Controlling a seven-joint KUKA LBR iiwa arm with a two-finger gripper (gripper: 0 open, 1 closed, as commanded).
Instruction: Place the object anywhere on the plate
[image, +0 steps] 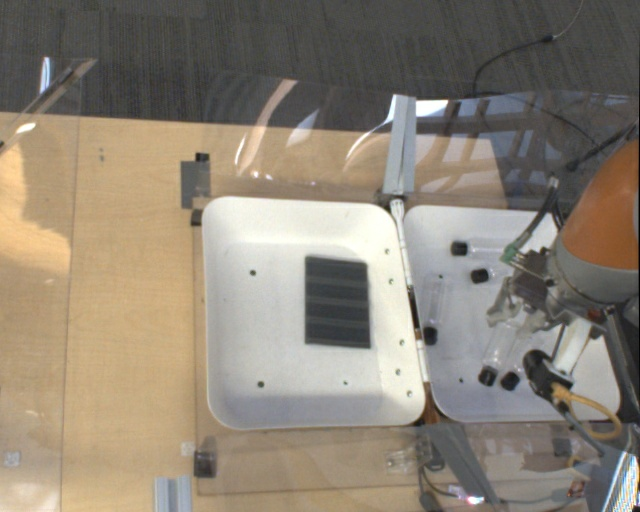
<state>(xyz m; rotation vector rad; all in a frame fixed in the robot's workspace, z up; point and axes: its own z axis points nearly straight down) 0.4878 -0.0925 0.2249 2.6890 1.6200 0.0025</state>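
Observation:
A dark grey ridged plate (337, 301) lies flat in the middle of the left white bin (240, 330). Several clear tubes with black caps lie in the right bin (450, 390): one (436, 305) near its left wall, one (472, 246) near the back, and two (497, 352) side by side near the front. My gripper (517, 303) hangs low over the right bin, just above the upper ends of those two front tubes. The wrist hides what is beneath it.
A raised divider (408, 290) runs between the two bins. Clear acrylic panels and a metal post (401, 140) stand behind the bins. The orange-banded arm (605, 215) covers the right bin's right side, with cables (560, 395) below it.

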